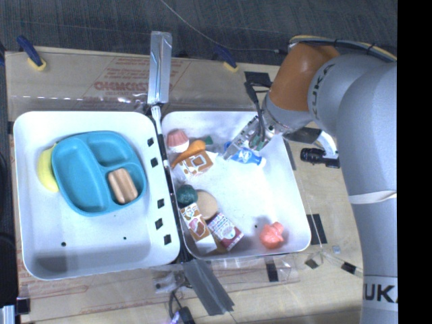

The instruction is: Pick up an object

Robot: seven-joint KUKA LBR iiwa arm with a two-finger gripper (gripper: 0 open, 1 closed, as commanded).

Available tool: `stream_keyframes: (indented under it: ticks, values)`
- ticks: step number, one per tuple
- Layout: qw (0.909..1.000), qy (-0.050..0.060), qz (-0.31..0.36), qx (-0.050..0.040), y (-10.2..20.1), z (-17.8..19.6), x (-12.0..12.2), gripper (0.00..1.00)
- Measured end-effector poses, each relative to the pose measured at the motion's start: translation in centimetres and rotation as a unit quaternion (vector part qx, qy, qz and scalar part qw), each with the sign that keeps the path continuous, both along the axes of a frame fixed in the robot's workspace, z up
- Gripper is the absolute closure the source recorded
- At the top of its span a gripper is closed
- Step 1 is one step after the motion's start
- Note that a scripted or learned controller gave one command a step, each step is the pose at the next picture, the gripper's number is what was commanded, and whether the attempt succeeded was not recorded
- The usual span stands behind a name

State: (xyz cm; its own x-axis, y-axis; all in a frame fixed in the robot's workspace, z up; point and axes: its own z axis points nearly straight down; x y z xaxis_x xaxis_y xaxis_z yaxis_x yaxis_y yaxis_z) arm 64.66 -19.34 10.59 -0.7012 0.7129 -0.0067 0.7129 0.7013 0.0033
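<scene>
The desk is carrying two shallow white bins side by side; the left bin is holding a blue divided plate with a bread-like roll lying in its lower right compartment, and a yellow banana-like piece is lying tucked against the plate's left edge; the right bin is crowded along its left wall, where a pink-topped cup, an orange carton, a dark green ball, a tan disc and two brown printed cartons are lying close together, some touching; a pink toy is sitting apart near the lower right corner; a blue and white packet is lying in the upper middle of the right bin, its long axis running roughly left to right with a slight downward tilt toward the right, well apart from the crowd at the left wall; the gripper is reaching in from the right under the orange band and is hanging directly over the packet's upper edge; the fingers are appearing to touch the packet, but how far they are spread, and whether the packet is sitting between them, cannot be told at this size
</scene>
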Motion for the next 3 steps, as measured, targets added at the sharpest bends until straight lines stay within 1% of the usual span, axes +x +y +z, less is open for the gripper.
stream_keyframes:
  ticks: [1,2,3]
  values:
    - [0.9983,0.000,-0.058,0.0011,5.4,8.9,0.2,1.00]
    - [0.9984,0.000,-0.056,0.0007,5.5,9.8,0.3,1.00]
    - [0.9617,0.004,-0.274,0.0023,11.8,13.3,-7.4,1.00]
